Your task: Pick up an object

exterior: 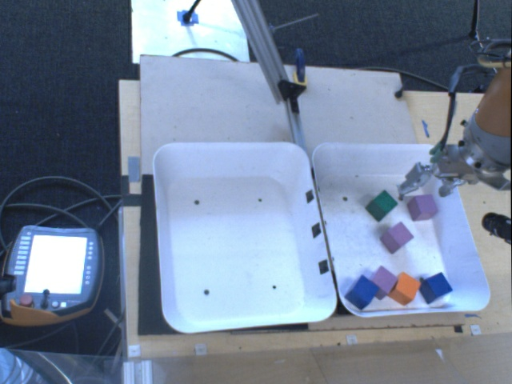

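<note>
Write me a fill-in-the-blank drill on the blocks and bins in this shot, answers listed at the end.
1. All the blocks lie in the ____ bin as the camera sees it.
2. The block nearest the hand on its left side is ____.
3. The orange block sits between a purple block and a ____ one.
4. The blue blocks number ____.

Missing words: right; green; blue; two

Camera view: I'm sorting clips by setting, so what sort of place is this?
Probably a robotics lab bench: a grey robot arm with an orange band over two shallow white plastic bins, small coloured blocks, and a handheld control pendant with a screen on dark carpet.
</note>
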You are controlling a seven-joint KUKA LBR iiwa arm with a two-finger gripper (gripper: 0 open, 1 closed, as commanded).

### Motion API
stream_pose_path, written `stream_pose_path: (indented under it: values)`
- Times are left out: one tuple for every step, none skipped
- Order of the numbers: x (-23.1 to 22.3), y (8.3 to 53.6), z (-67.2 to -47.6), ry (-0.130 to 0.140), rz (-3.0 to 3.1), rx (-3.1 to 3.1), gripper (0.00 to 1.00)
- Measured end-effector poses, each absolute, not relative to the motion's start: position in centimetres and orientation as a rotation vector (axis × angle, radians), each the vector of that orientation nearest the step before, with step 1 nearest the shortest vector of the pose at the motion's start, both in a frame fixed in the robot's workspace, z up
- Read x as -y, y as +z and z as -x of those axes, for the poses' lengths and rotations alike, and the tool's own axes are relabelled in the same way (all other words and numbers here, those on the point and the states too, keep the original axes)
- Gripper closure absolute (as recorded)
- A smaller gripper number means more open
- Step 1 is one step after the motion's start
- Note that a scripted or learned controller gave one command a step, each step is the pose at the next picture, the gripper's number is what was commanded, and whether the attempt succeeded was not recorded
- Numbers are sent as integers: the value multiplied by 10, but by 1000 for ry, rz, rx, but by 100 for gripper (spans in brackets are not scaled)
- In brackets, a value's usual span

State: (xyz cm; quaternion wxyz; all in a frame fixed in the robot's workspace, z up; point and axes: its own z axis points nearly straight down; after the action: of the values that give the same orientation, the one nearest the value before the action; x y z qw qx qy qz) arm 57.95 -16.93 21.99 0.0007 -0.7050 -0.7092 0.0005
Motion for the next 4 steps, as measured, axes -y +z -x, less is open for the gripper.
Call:
stream_pose_path:
  values:
    - [162, 174, -576, 2, 2216, 2223, 0]
    - [164, 131, -571, 3, 2217, 2222, 0]
    - [164, 145, -573, -4, 2219, 2229, 100]
    - [164, 207, -581, -7, 2221, 2233, 100]
